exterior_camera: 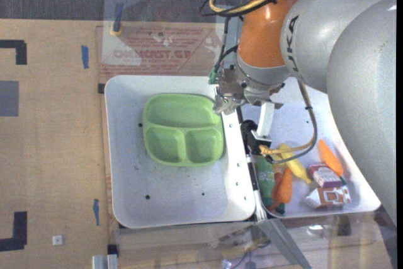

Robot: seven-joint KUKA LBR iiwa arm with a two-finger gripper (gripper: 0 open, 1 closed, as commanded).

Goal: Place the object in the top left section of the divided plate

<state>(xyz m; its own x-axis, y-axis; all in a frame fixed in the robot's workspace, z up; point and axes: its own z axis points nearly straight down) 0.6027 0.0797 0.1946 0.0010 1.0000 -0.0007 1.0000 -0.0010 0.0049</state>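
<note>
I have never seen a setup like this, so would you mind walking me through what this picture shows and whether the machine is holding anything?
This is a single camera fixed above a workbench, looking down at a slant. The big grey shape with the orange band is a robot arm reaching in from the right. At its tip is a gripper, a two-finger claw; from here I cannot make out its fingers or anything held in them.

On the bench sit two shallow white bins side by side. The left bin holds a green divided plate with one large section and two smaller ones. The gripper hovers at the plate's right edge, near the wall between the bins. The right bin holds a pile of toy food: orange carrot-like pieces, something yellow and a small carton.
</note>
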